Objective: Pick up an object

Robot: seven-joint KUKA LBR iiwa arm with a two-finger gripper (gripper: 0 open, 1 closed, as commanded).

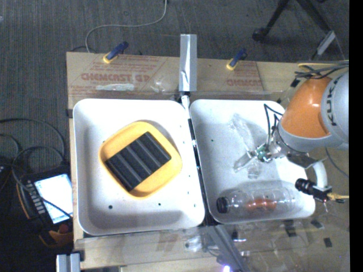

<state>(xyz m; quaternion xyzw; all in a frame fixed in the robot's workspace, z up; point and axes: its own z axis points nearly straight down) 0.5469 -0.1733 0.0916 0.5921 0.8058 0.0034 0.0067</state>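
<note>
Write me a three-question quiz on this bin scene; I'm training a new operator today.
1. True or false: the yellow and black object lies in the right bin.
2. Which bin holds the clear plastic bottle: A left, B right?
3. Fill in: the end effector hangs over the ____ bin.

Key: 1 false, it lies in the left bin; 2 B; 3 right.

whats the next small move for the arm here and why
Probably a short shift toward the bench's front edge and down. The pincer sits in the right bin with nothing visibly held, while the clear plastic bottle lies on its side just beyond it, along that bin's front wall, the closest thing to pick.
</note>
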